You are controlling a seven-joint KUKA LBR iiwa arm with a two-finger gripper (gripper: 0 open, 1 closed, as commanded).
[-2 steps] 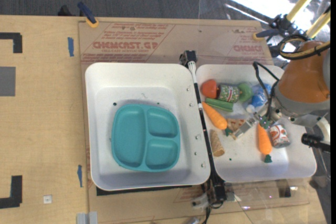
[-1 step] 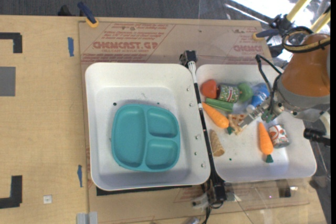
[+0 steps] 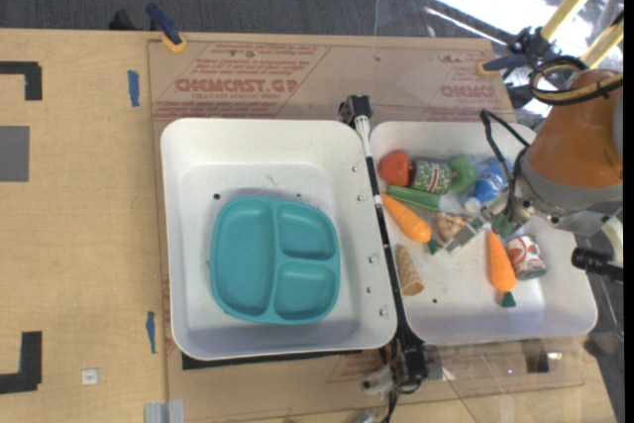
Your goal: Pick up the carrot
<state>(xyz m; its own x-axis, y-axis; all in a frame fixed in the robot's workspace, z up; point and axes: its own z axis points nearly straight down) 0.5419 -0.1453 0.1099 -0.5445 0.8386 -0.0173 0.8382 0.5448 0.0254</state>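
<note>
Over the right bin (image 3: 565,317) we see the grey arm (image 3: 580,154) with its orange band reaching in from the right, its claw (image 3: 503,216) low among the clutter; we cannot tell how the claw stands. Two carrots lie in that bin: one carrot (image 3: 501,267) just below the claw, beside a small red-and-white can (image 3: 528,256), and another carrot (image 3: 408,218) near the bin's left wall. Behind them we see a red tomato (image 3: 395,165), a green can (image 3: 433,175) and a blue item (image 3: 489,181). On the counter (image 3: 79,213), the left bin (image 3: 188,163) holds a teal divided plate (image 3: 275,259).
</note>
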